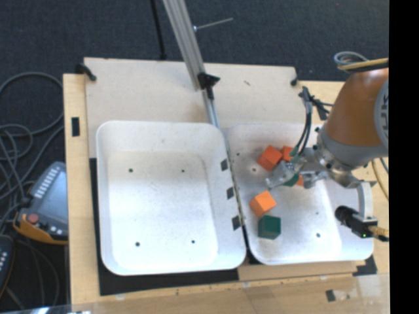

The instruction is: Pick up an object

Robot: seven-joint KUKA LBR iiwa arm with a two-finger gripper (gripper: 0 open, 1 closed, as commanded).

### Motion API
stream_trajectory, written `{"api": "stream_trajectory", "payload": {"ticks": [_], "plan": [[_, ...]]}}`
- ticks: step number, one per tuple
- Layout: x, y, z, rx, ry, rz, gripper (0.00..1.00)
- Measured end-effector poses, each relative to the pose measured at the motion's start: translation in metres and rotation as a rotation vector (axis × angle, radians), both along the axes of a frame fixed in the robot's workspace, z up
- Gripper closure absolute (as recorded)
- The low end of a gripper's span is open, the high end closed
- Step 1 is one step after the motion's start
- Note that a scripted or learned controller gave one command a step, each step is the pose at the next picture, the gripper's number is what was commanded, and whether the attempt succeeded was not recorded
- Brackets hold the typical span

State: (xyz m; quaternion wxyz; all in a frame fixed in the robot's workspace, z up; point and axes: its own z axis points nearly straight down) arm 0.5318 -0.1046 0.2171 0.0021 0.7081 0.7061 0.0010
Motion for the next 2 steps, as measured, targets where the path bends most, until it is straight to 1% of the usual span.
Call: {"api": "stream_trajectory", "payload": {"ticks": [1,2], "plan": [[0.05,0.013,-0.122,-0.002,0.001,0.004,0.0],[0.039,0.088,-0.015,0.001,-0.005,0.008,0.0]]}}
